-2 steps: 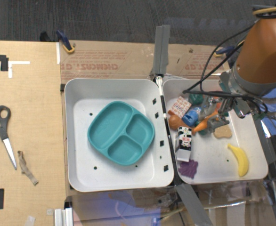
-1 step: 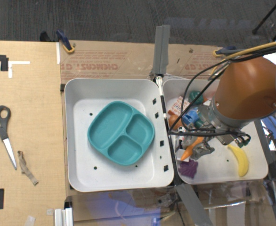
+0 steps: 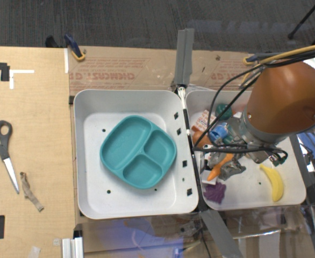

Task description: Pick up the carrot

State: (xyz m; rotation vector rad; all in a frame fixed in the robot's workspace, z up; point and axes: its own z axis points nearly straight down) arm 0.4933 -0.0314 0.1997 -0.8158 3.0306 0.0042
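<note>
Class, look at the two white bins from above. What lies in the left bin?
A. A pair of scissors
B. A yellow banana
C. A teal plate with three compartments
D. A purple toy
C: the teal divided plate lies inside the left bin, while the banana and the purple toy lie in the right bin and the scissors lie on the bench outside.

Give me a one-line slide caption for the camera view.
Gripper down over the carrot in the right bin, banana beside it.
</note>
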